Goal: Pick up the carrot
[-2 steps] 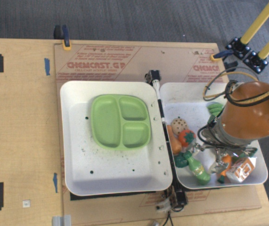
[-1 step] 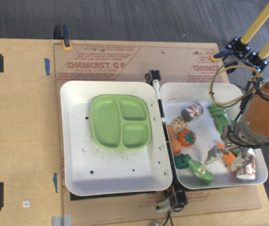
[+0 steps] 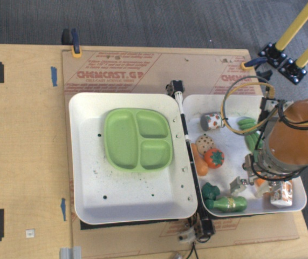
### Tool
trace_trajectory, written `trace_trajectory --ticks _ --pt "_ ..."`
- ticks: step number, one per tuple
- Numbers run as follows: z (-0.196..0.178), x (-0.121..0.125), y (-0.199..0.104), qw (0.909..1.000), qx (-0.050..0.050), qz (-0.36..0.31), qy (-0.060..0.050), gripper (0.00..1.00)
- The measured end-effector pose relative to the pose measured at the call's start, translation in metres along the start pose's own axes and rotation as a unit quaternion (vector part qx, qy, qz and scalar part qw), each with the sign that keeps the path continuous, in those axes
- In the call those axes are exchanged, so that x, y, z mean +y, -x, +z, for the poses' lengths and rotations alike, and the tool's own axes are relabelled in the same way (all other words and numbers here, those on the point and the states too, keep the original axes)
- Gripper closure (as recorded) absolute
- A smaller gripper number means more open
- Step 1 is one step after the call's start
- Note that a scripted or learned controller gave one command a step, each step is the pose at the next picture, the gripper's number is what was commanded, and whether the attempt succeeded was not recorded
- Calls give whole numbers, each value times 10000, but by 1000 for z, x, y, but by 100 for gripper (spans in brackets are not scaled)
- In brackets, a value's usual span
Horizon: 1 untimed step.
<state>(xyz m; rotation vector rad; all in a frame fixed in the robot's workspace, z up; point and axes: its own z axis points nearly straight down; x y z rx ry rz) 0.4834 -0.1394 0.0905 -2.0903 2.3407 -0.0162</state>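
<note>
Both white bins (image 3: 83,144) look like smooth plastic with a faint sheen, the left one speckled with dark flecks. In it lies a green divided plate (image 3: 138,139) — matt plastic, evenly coloured. The table (image 3: 19,161) reads as pale, matt wood board, overlaid by brown cardboard (image 3: 143,69) printed in red. The carrot (image 3: 199,163) is smooth orange plastic — slightly glossy, like the tomato (image 3: 214,158) beside it.

Robot lab: clamped bench (image 3: 29,144), bins (image 3: 83,144)
</note>
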Motion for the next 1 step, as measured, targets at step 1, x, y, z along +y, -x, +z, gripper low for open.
trace_trajectory --ticks 1 --pt "-12 -2 2 10000 -19 20 -35 100"
